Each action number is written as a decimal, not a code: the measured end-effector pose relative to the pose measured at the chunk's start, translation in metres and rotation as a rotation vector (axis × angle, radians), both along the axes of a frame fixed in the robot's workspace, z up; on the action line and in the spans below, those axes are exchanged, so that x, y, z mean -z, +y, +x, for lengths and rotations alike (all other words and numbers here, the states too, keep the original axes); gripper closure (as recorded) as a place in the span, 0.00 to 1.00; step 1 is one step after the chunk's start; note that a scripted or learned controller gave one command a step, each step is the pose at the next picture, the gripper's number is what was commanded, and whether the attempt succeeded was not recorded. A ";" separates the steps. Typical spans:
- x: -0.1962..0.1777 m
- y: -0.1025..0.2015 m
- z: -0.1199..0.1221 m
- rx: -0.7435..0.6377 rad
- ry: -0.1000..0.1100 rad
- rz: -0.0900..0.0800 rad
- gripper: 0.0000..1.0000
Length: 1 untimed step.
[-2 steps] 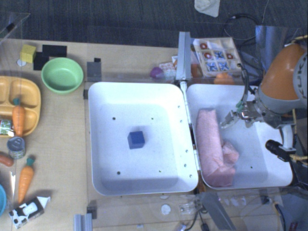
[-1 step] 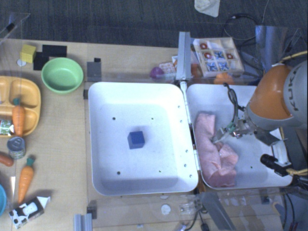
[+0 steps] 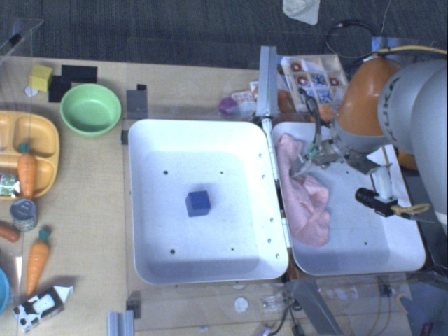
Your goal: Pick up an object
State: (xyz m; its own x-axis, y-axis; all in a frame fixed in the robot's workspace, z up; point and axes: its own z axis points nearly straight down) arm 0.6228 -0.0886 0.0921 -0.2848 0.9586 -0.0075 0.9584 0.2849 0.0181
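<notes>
Grey arm [image 3: 413, 110] bends low, claw [image 3: 306, 161] at pink cloth [image 3: 304, 194].

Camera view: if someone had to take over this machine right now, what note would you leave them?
Gripper: low in the right bin, at the upper end of the pink cloth. I cannot tell whether it grips anything.
Things: the pink cloth lies crumpled along the right bin's left side. A blue cube sits alone near the middle of the left bin, untouched.
Done: the arm has reached the cloth.
Left: nothing is visibly lifted. Check the grip on the cloth, then raise it; if it fails, try again or go for the cube.
</notes>
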 end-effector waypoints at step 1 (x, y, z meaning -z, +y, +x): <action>-0.001 -0.004 -0.076 -0.097 -0.001 -0.002 0.00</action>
State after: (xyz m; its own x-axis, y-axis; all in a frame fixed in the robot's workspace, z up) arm 0.5472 -0.0922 0.0927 -0.3764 0.9264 -0.0100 0.9262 0.3765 0.0179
